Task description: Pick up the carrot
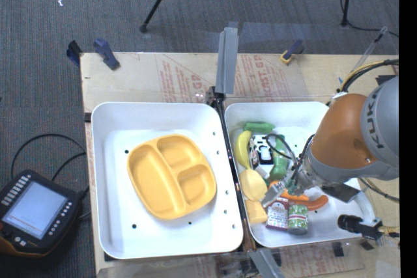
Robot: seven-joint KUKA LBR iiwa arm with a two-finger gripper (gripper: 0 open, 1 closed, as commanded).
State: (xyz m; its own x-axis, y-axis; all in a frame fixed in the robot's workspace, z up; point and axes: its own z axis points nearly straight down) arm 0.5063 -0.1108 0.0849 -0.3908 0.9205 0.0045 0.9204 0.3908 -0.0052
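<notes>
The carrot [311, 200] has not yet been lifted; it is seen lying in the right bin [294, 111] near its front edge, among other food items. The hand [287, 187] is lowered just beside the carrot's left end, apparently touching it. Whether the hand is spread or pressed together cannot be told.
</notes>
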